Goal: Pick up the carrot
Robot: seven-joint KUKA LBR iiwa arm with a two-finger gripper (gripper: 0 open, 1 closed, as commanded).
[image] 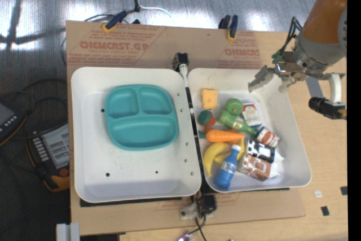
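The orange carrot [225,136] lies on its side in the middle of the right bin [294,121], its green top pointing left. It rests between a green toy [231,113] above and a banana [211,156] below. My gripper [271,80] hangs over the bin's upper right part, above and to the right of the carrot and well apart from it. Its two fingers are spread open with nothing between them.
The right bin also holds a cheese wedge [209,99], a blue bottle [225,172], a cow-patterned toy [258,149], a small packet [251,113], a can [267,137] and a brown box [256,167]. A teal divided plate [141,117] sits in the left bin [90,172].
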